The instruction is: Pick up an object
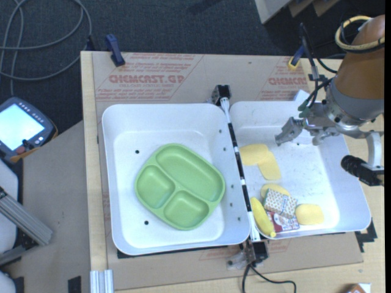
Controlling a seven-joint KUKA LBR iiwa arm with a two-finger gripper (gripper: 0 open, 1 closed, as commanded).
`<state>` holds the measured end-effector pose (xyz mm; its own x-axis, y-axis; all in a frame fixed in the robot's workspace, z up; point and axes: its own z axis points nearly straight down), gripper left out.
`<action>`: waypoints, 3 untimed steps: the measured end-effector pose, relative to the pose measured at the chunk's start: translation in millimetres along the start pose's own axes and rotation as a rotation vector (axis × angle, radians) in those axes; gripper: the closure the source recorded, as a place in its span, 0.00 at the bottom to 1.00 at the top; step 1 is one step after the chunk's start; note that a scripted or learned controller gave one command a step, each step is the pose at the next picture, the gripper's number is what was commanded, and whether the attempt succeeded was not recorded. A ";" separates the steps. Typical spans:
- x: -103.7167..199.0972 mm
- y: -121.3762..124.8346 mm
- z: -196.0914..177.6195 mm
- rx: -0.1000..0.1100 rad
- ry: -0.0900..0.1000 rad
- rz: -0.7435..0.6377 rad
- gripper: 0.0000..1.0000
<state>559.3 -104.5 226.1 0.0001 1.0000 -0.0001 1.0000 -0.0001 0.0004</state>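
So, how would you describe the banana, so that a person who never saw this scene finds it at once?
Start at the right white bin, the one under the arm. Go to its near left corner, beside the divider between the bins, where a small pile of objects lies. The banana is the long, curved yellow piece along the left edge of the pile; its yellow neighbours are rounder and shorter.

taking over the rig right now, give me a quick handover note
Gripper: above the upper part of the right bin, nothing seen between its parts.
Right bin: pale yellow piece near its left wall; banana, small box and lemon clustered in the near corner.
Left bin: green divided plate.
Done: nothing picked up yet.
Left: lower onto one object, grasp and lift; the pale yellow piece lies closest.
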 end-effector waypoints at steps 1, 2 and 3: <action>12.3 6.8 118.1 0.002 0.001 0.001 0.00; 7.4 -23.3 142.0 0.003 0.001 0.001 0.00; 1.2 -80.8 141.8 0.002 0.001 0.001 0.00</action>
<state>478.6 -103.3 84.3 0.0014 1.0000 0.0010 1.0000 -0.0014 -0.0020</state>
